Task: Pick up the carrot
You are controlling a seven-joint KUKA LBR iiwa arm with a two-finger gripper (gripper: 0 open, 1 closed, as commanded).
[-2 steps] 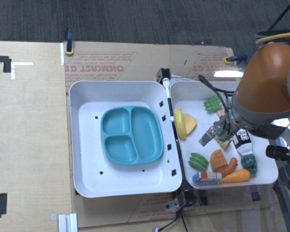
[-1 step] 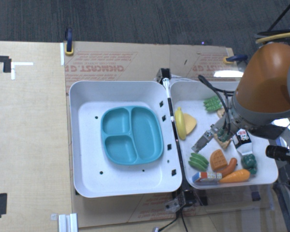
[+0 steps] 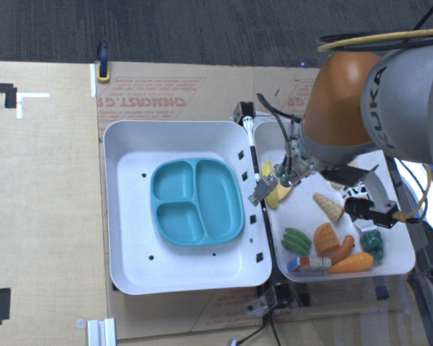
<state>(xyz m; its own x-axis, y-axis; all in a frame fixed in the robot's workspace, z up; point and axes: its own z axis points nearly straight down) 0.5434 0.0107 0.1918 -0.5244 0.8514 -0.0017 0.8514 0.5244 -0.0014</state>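
Orange and tapered, the carrot (image 3: 352, 263) lay at the near edge of the right bin (image 3: 397, 265), touching a sausage (image 3: 341, 249) and a small packet (image 3: 310, 264). The end effector (image 3: 270, 186) hung over the bin's left wall beside a yellow piece (image 3: 276, 192); whether it was apart or together, I could not tell. A good grasp would cross the carrot's narrow width, clear of its 2 neighbours.
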